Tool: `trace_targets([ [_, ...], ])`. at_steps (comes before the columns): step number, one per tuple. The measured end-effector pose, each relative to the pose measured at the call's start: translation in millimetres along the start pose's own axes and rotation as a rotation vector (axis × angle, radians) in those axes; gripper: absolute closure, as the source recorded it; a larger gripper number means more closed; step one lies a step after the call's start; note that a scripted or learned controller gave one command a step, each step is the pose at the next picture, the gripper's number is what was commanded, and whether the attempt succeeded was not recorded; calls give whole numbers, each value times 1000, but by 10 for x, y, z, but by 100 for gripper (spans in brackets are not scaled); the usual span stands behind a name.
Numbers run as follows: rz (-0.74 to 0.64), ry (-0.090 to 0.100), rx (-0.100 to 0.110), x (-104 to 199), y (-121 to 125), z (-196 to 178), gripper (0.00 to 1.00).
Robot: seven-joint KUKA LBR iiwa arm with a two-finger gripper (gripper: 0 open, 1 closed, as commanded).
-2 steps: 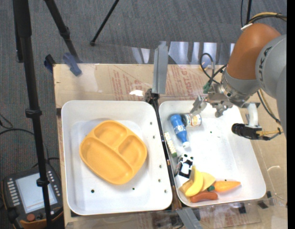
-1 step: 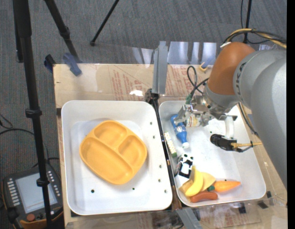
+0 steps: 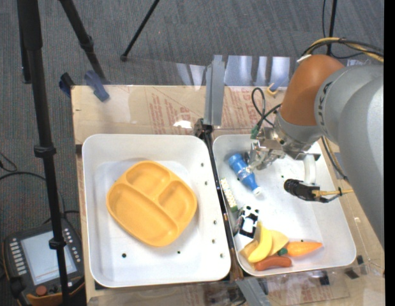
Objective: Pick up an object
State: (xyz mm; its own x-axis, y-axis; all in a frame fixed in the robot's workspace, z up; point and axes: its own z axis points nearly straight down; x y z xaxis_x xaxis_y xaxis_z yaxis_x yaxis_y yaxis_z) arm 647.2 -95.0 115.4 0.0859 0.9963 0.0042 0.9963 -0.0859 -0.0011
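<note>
The gripper (image 3: pixel 260 158) sits low in the upper part of the right bin (image 3: pixel 334 225), right of the frame's centre. How far open it is cannot be told. Just to its lower left lies a blue bottle (image 3: pixel 243 171), possibly touching it. A banana (image 3: pixel 263 241) and a carrot (image 3: pixel 304 248) lie at the bin's lower edge. The left bin (image 3: pixel 98 234) holds a yellow divided plate (image 3: pixel 152 201).
</note>
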Motion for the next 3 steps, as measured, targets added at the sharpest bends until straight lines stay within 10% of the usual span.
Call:
trace_targets([
  [1,34,-4,3,326,-58,-697,100],
  [2,33,-4,4,328,-58,-696,0],
  [3,-70,-1,-15,157,-74,55,0],
])
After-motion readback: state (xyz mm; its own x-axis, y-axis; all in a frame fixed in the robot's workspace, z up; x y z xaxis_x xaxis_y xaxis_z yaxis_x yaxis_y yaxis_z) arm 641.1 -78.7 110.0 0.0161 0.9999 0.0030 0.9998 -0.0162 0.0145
